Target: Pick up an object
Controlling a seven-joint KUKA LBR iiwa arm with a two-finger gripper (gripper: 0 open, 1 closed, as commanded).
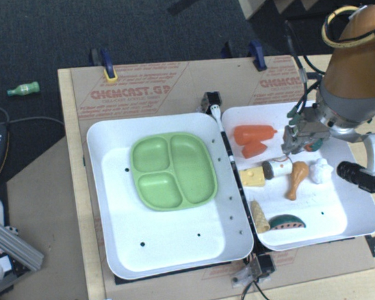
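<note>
Sitting in the left bin [114,205] is a green divided plate [173,170], near that bin's centre. In the right bin [350,220], two orange pieces [253,138] lie at ten o'clock, a yellow block [253,177] at nine, a corn cob [259,215] and watermelon slice [289,221] near six, a drumstick [296,178] at centre, a white lump [320,170] just right of it. The gripper [296,140] hangs at twelve o'clock; whether it is apart or together, I cannot tell.
</note>
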